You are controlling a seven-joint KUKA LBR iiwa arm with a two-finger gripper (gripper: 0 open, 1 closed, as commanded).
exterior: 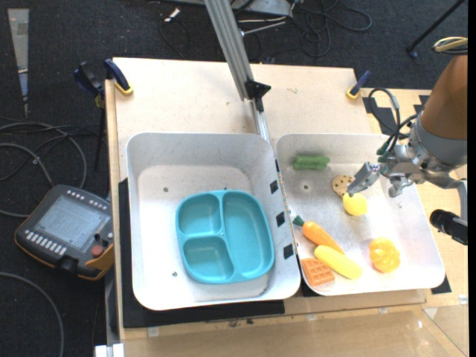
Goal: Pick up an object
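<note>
Nearest the camera, at the right bin's [439, 274] six o'clock edge, lie a toy waffle [318, 273], a yellow corn cob [338, 262] and a carrot [320, 233]; a yellow pepper [384, 254] sits toward four o'clock. Farther up, near the bin's centre, the lemon [355, 204] looks light, hard and smooth, likely to squirt sideways, so pinching across its middle seems wisest. The gripper [378, 182] hovers at the lemon's one o'clock, fingers [364, 178] spread apart, holding nothing, one tip just beside the lemon. Beyond lie a cookie [341, 184] and a green pod [311, 161].
</note>
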